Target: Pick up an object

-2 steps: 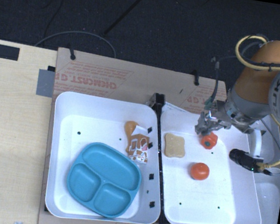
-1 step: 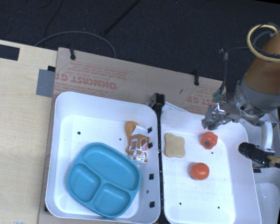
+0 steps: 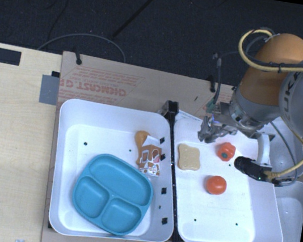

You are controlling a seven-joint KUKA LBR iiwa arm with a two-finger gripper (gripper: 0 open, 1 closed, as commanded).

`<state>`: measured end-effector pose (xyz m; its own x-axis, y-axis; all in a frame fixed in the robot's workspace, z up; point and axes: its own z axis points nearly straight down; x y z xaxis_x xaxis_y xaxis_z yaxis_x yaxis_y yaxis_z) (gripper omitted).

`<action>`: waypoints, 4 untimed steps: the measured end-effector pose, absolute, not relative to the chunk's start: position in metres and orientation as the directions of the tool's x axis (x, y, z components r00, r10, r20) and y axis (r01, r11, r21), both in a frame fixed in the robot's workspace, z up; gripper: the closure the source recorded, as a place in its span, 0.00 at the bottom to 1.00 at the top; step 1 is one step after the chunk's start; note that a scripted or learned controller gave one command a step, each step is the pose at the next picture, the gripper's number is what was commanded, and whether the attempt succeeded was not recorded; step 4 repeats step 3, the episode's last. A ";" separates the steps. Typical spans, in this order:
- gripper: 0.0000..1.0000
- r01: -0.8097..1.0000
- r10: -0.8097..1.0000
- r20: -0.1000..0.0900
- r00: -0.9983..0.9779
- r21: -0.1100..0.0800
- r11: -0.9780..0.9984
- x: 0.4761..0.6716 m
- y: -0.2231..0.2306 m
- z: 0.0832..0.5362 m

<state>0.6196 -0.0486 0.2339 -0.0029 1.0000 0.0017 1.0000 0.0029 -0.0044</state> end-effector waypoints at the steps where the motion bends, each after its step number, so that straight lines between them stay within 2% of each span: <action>1: 1.00 1.000 1.000 0.002 -0.004 -0.005 0.004 0.603 -0.005 0.237; 3: 1.00 1.000 1.000 0.001 -0.004 -0.006 0.004 0.588 0.083 0.220; 4: 1.00 1.000 1.000 0.001 -0.004 -0.006 0.004 0.588 0.083 0.220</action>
